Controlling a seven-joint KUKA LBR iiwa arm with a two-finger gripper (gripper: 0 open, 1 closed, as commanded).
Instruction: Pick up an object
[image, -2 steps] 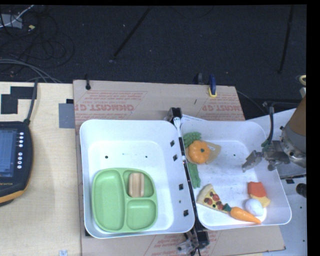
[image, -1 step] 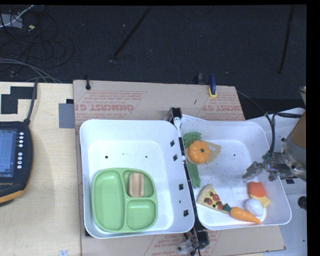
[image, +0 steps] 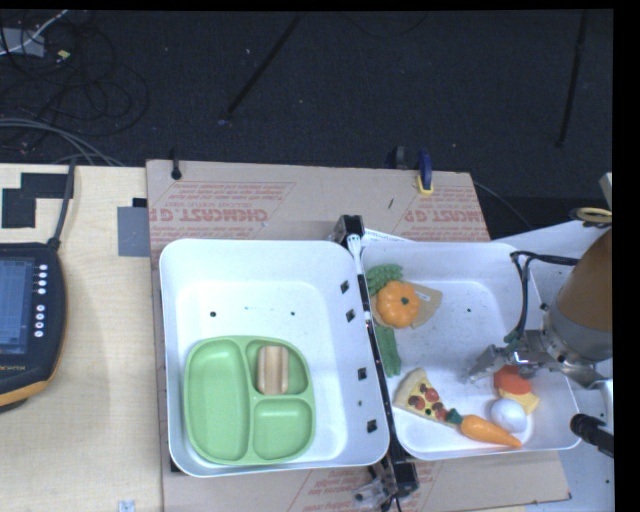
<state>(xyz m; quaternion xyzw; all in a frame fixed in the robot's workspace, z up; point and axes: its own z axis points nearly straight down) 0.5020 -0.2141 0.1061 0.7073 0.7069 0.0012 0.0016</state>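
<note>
Bench: two bins (image: 250, 262) | one tray (image: 215, 400) (green) | gripper (image: 492, 362) grip unclear

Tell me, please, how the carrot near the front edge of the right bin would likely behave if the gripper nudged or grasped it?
The carrot looks smooth and tapered, so it would probably roll or pivot when nudged. Its glossy look suggests light, stiff toy plastic that may slip from a pinch. It lies close to the pizza slice and white egg, so a push would likely disturb them.
</note>
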